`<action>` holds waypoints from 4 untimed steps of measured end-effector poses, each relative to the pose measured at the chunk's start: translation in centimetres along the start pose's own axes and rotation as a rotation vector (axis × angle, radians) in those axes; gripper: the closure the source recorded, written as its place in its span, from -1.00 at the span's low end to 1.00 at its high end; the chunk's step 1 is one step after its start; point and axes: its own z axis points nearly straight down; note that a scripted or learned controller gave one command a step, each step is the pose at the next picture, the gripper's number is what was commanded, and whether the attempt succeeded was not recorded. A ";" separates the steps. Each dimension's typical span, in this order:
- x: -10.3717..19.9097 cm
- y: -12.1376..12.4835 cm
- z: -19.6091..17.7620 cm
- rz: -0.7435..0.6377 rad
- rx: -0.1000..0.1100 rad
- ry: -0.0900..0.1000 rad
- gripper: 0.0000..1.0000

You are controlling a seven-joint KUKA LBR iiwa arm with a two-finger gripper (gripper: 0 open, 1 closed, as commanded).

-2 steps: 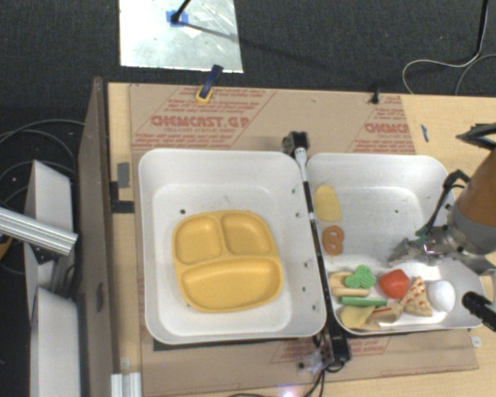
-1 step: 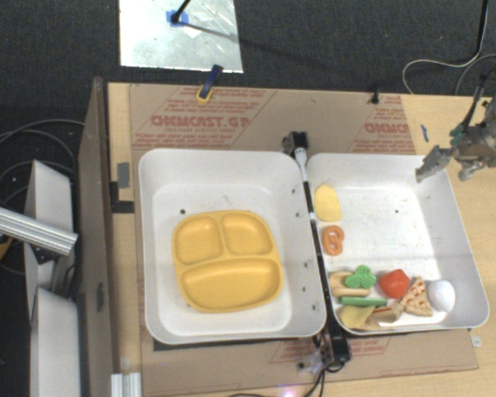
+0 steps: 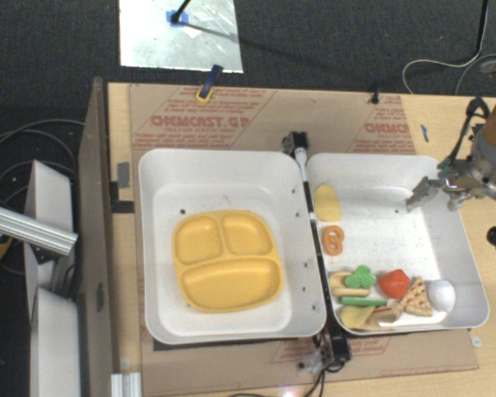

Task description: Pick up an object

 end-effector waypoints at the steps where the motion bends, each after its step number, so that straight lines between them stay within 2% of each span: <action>1: 6.4 7.2 3.6 -0.011 -0.005 0.002 -1.00; 2: 0.3 6.0 10.5 0.003 -0.001 -0.002 -1.00; 3: 0.9 -1.1 10.2 0.002 0.003 0.001 -1.00; 4: -0.1 -7.5 10.2 0.004 0.001 0.000 -1.00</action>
